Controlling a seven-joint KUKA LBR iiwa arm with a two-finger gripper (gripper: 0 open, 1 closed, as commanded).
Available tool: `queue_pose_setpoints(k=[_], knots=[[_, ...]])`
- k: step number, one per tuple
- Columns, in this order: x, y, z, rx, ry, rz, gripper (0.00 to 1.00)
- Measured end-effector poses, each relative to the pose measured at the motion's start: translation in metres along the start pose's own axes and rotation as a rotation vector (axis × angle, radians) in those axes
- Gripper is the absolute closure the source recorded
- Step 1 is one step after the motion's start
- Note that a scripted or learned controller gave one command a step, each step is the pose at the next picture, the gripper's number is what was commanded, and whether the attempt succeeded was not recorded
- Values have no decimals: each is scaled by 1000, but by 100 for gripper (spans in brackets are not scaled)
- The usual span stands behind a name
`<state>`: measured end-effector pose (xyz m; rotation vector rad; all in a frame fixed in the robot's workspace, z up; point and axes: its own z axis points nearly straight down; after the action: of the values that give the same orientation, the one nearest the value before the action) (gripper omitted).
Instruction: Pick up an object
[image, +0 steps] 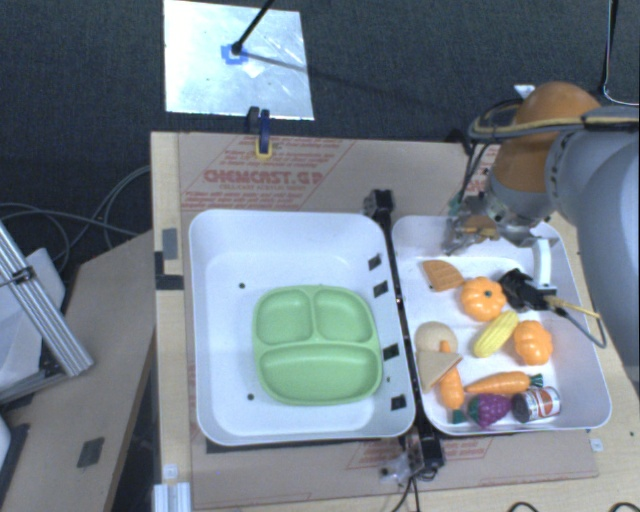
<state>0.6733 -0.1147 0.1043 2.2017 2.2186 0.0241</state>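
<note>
Toy food (490, 350) crowds right bin (590, 400), near front edge. Gripper (468, 228) low at bin's back-left corner; jaws' state unclear. Green plate (318, 343) in left bin (215, 300).

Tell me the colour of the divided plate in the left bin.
Light green plate, clear in the camera view.

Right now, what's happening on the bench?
The arm reaches in from the right, its gripper low over the far end of the right bin. I see nothing between its fingers. The toy food lies nearer: pumpkin, corn, carrot, grapes, can. The left bin holds a green plate.
</note>
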Motion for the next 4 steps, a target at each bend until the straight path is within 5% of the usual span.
queue_pose_setpoints(k=[2, 4], knots=[[8, 2, -115, 14, -1, 1, 100], [90, -54, -130, 23, 1, 0, 100]])
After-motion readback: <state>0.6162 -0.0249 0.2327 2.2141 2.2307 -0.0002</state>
